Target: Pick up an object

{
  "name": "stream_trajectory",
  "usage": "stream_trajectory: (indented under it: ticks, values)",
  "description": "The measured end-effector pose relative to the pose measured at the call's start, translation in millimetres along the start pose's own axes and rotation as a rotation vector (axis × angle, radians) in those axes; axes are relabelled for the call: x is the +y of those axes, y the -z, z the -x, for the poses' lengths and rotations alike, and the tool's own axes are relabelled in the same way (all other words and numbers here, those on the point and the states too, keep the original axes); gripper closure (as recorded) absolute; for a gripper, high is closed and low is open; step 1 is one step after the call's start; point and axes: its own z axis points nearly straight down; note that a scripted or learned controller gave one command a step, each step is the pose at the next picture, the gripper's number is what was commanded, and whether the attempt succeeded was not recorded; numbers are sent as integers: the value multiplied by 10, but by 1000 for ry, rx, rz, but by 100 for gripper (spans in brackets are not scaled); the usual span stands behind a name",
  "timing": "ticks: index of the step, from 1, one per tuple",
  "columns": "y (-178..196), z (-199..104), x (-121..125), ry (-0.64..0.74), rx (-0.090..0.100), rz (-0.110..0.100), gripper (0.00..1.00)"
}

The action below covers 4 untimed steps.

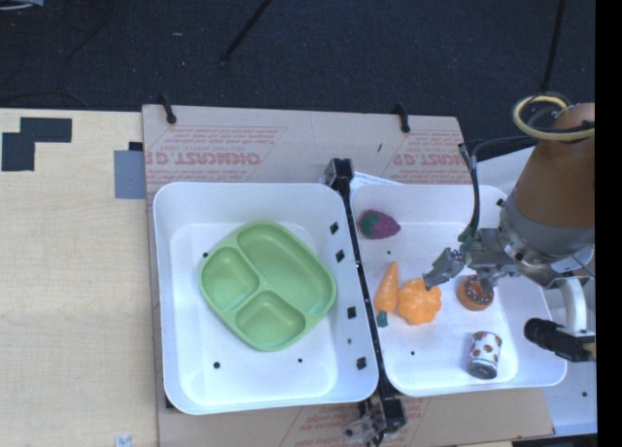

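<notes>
The right bin (428, 382) holds a purple berry-like toy with a green top (380, 224), an orange carrot (388, 287), an orange pepper-like toy (419, 303), a small round donut-like piece (476, 292) and a small can (484, 354). My gripper (439, 271) reaches in from the right, low over the bin. Its fingertips sit just above and right of the orange pepper toy, close to its top. Nothing shows between the fingers.
The left bin (185, 358) holds a green divided plate (267, 285). A black divider (355, 280) runs between the two bins. The arm's grey and orange body (554, 192) covers the right bin's far right corner.
</notes>
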Motion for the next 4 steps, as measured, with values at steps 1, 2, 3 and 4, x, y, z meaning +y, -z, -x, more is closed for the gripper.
stream_trajectory:
  ticks: [1, 2, 3, 4]
  values:
    - [50, 4, 23, 1, -2, 10, 0]
    - [-420, 79, 28, 0, -1, 7, 0]
    - [-1017, 31, 104, 1, 0, 7, 0]
    - [-1214, 24, 106, 0, -2, 11, 0]
